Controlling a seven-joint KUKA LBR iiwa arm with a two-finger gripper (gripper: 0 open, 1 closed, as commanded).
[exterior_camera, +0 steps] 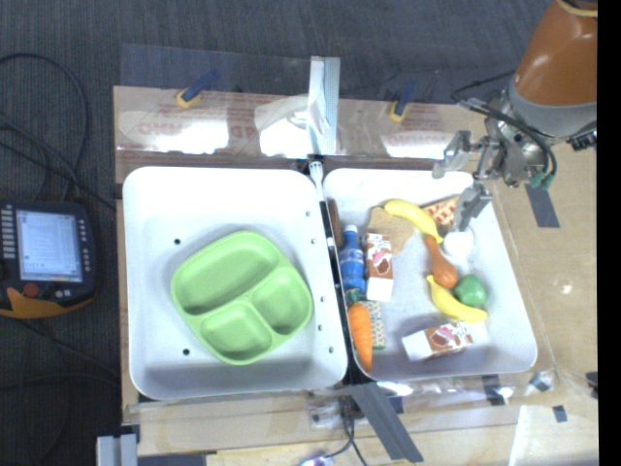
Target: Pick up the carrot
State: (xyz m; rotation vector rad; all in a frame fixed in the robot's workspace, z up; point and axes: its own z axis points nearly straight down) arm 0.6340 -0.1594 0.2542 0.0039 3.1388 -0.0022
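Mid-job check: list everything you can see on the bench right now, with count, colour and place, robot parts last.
left bin: 1, white, left half of bench
divided plate: 1, green, three compartments, inside left bin
right bin: 1, white, right half of bench
carrot: 1, orange, near left wall of right bin, towards the front
bottle: 1, blue, along left wall of right bin, behind the carrot
bananas: 2, yellow, one at the back, one front right
green ball-like fruit: 1, green, beside front banana
small cartons: 2, white with red, one centre, one front
handheld screen unit: 1, black, left of bench
arm: 1, orange band, upper right
pincer: 1, grey, over the right bin's back edge
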